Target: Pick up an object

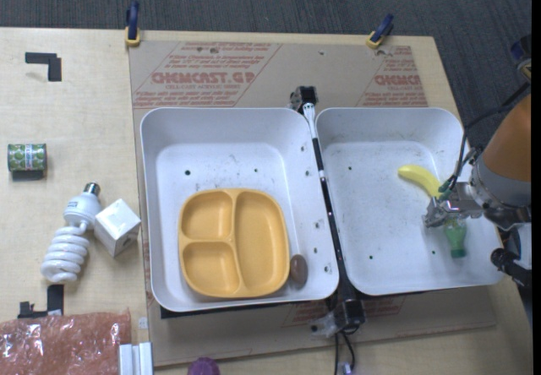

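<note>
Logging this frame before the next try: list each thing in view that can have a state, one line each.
Yellow three-compartment plastic plate: flat in the left white bin, nothing in its compartments.
Small brown oval object: beside the plate's right edge.
Yellow banana: lying in the right white bin.
Small green object: in the right bin, just below the gripper.
White spiral light bulb: lying on its side on the bench.

Spiral light bulb (69, 240) lying left of the bins on the table (68, 128), small white box (117, 227) touching it, green can (26, 159) farther up, pink bag (63, 343) at bottom-left corner.
</note>
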`<state>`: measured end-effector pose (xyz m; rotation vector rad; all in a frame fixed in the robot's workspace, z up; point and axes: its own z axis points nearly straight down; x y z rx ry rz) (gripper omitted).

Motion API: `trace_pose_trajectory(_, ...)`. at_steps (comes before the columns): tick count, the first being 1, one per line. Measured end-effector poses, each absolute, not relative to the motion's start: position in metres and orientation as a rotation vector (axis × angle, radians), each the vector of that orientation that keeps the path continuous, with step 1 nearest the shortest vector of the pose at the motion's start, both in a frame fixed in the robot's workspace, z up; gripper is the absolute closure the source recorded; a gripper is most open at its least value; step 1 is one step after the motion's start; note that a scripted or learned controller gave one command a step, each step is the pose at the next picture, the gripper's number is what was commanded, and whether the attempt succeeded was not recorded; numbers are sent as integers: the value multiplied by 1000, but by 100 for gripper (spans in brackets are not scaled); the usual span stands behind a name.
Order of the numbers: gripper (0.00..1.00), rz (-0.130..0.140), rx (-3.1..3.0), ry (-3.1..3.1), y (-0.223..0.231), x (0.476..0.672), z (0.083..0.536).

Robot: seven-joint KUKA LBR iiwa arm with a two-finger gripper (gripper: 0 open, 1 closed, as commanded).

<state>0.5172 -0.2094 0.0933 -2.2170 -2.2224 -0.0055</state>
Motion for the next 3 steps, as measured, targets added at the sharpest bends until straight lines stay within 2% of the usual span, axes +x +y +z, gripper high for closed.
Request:
trace_pose_trajectory(1, 0, -23, -2188, -2218, -198, 519, 92)
trace_pose_trajectory(2, 100, -13, -2205, -2227, -204, 519, 102)
trace_pose_trajectory(3, 0, -25, -2185, -2223, -196, 520, 102)
